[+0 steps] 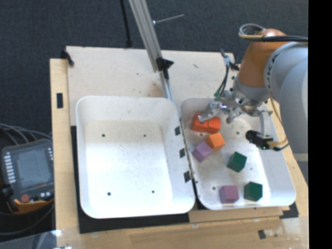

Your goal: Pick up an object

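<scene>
From the overhead camera, the jaws (220, 113) are seen lowered into the right bin (280, 191), hung from the arm (280, 71) so the blocks are reached from above. Whether they are spread or pressed together cannot be told. A red block (205, 124) lies just beside and below them, probably the target. An orange block (216, 140) and purple block (202, 151) sit beyond it; green blocks (237, 161) lie further off.

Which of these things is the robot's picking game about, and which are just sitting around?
For the job:
gripper
red-orange block right under it
orange block
two purple blocks
two green blocks
right bin

Just lying about:
left bin
handheld controller
metal pole
</scene>
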Controlling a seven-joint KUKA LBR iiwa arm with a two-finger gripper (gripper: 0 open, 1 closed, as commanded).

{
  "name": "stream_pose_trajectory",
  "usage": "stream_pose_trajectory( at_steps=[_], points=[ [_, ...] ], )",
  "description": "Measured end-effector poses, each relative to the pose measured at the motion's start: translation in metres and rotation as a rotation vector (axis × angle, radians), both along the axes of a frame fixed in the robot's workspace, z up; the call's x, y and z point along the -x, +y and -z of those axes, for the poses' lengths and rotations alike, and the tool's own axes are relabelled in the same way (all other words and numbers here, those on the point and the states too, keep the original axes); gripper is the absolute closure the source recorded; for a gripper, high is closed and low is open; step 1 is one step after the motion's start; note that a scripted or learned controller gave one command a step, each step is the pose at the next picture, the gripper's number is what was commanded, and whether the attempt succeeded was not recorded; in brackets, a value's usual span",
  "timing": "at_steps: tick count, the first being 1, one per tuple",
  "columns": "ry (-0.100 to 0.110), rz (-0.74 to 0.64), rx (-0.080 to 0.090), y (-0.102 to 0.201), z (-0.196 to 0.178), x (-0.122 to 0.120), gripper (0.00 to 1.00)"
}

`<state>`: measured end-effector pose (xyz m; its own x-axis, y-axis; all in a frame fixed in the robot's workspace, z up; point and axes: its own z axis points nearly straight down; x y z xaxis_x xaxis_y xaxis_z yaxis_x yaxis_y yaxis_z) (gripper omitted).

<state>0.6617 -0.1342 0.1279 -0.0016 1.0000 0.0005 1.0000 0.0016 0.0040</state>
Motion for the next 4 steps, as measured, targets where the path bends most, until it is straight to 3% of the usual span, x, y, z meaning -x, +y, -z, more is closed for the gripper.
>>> stream_pose_trajectory(
  at_steps=[1, 2, 3, 4],
  points=[
    [-0.017, -0.001, 0.005, -0.002, 0.004, -0.005, 0.0],
    [-0.022, -0.001, 0.006, -0.003, -0.007, -0.007, 1.0],
    [-0.002, -0.002, 0.002, -0.006, -0.052, -0.011, 1.0],
    [-0.004, -0.004, 0.003, -0.008, -0.107, -0.012, 1.0]
  ],
)
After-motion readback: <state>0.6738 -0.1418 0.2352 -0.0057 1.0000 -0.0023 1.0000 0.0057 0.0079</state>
